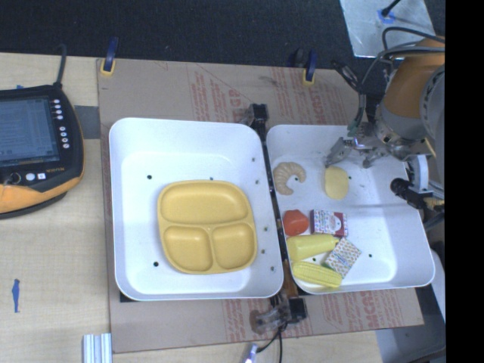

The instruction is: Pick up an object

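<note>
Gripper [354, 153] splayed wide, grasping nothing | pale yellow lemon-like piece [336, 182] just below-left | centre over it, descend straight before clenching.

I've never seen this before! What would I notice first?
Probably the big yellow divided plate lying in the left bin. Next, the toy food bunched in the right bin: a croissant, a corn cob. The robot's gripper hangs over that bin's far side.
</note>
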Motion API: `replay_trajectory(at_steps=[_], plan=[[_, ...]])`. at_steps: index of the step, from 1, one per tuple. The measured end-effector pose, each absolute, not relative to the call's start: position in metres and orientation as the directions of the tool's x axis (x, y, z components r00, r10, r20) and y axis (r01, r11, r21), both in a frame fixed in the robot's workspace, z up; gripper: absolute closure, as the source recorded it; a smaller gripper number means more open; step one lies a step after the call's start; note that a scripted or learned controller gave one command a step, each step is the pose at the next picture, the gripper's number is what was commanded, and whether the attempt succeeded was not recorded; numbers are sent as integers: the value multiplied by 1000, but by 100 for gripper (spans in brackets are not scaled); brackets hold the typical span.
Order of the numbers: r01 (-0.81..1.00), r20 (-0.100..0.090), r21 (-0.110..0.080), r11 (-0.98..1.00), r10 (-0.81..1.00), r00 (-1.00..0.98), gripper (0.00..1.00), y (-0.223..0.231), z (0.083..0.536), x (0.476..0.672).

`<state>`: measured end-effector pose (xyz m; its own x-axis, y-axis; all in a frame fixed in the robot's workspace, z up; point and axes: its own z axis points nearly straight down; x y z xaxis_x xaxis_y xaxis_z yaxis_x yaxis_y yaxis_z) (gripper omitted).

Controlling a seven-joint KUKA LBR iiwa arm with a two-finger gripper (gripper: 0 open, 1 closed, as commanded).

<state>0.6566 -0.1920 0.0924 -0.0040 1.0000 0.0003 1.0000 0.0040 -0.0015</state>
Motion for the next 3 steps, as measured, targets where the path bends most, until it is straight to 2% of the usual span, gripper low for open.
replay_trajectory(at_steps=[1,2,3], plan=[[1000,-1,-4,6,1000,-6,0,-189,98,599],[1000,-1,-2,6,1000,-6,0,-163,92,621],[1000,-2,-3,8,1000,-8,100,-164,103,621]])
